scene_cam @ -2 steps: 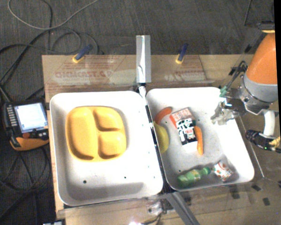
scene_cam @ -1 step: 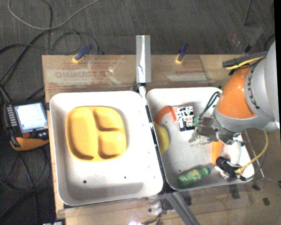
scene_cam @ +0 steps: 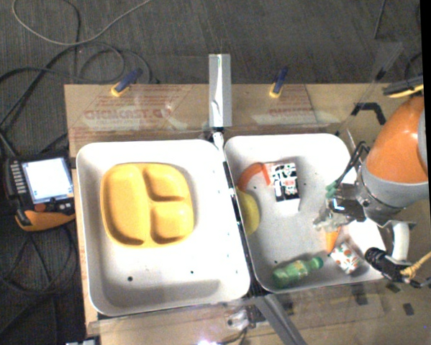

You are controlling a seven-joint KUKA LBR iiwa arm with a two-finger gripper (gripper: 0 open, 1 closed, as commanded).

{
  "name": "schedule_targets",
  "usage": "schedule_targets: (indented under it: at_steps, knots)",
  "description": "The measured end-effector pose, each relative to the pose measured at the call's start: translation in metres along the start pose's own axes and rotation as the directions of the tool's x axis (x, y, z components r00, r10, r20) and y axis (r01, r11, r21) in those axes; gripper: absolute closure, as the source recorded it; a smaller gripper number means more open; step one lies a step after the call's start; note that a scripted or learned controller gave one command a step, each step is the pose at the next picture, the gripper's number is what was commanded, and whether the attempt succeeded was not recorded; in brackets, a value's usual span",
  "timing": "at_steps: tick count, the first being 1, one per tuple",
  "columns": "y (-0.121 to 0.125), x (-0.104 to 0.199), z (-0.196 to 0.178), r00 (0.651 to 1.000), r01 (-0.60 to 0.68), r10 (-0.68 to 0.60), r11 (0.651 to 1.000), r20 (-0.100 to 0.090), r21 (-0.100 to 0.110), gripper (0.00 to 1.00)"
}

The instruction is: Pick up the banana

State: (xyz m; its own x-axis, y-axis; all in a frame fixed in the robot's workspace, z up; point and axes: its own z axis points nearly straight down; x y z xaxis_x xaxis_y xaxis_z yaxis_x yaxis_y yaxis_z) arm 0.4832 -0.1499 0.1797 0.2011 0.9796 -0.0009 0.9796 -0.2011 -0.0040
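Whether the gripper (scene_cam: 331,214) has its jaws apart or closed we cannot tell. We see it low at the right bin's (scene_cam: 344,148) right side, above an orange item. We place the banana (scene_cam: 248,211) against that bin's left wall, well apart from it.

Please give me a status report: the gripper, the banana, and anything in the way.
Gripper low over right bin's right side, fingers unclear. Banana at bin's left wall, untouched. Orange item beside it, black-white box between.
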Motion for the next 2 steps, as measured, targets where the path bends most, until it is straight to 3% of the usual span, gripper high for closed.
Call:
schedule_targets:
  at_steps: [1, 2]
  knots:
    - [0.000, 0.052, 0.085, 0.973, 0.231, -0.231, 0.973, 0.000, -0.004, 1.00]
    - [0.072, 0.069, 0.088, 1.000, 0.011, -0.011, 1.000, 0.000, -0.014, 1.00]
